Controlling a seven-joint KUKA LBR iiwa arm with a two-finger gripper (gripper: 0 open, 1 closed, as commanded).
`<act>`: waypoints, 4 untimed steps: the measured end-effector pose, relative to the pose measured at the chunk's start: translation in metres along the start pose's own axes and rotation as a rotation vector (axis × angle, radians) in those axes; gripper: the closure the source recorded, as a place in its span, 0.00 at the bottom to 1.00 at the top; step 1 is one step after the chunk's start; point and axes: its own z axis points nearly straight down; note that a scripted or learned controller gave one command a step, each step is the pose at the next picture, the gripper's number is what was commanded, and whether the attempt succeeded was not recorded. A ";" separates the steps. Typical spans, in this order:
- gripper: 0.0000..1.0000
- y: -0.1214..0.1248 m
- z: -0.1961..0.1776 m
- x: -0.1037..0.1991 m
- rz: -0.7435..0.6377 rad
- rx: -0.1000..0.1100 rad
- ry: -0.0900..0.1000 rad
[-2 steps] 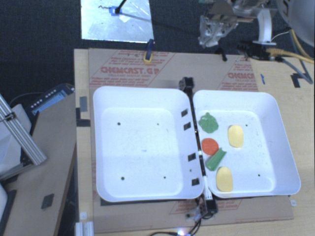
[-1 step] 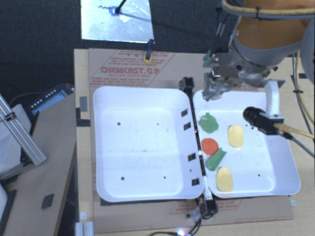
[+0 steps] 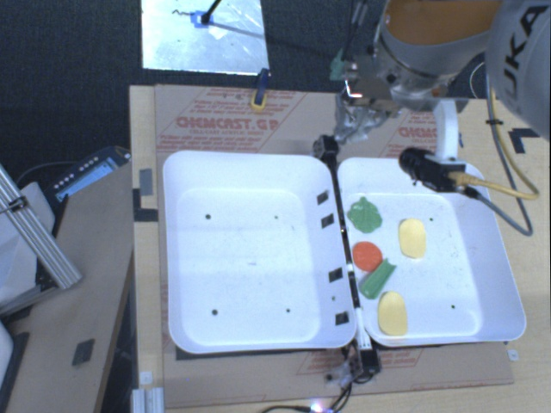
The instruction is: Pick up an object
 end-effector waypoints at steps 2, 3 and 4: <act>1.00 0.083 -0.016 0.025 0.000 0.001 0.001; 1.00 -0.020 0.088 0.053 -0.002 0.020 -0.001; 1.00 -0.013 0.070 0.051 0.001 0.002 0.001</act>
